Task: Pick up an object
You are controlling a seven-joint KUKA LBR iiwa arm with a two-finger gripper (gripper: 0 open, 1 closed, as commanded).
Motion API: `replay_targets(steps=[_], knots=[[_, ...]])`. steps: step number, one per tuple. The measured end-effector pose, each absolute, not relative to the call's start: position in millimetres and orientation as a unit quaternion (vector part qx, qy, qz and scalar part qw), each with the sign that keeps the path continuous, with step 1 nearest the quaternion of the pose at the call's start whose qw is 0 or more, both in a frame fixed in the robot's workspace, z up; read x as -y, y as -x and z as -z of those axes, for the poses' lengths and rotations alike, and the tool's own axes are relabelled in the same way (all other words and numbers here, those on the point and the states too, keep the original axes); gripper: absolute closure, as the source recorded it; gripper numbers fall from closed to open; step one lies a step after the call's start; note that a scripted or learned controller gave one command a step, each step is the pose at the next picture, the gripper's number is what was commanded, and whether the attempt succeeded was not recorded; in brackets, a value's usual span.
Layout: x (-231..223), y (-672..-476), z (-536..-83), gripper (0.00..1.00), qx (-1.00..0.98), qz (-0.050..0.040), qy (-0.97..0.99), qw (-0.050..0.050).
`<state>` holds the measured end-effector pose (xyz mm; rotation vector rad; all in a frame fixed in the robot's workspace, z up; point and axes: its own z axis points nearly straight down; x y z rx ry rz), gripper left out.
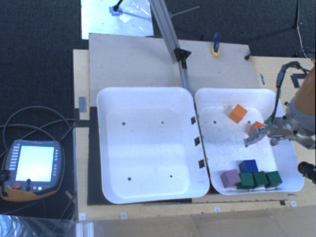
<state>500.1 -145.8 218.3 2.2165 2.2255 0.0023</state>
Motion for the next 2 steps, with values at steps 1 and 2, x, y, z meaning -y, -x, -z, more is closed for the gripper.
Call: replay_targets(steps=[1, 2], knots=[[146, -500.2, -218, 0.00, -0.708, -0.0010, -0.706, 0.001], [149, -499.5, -176, 0.00, -0.708, 0.0006, -0.707, -0.001]])
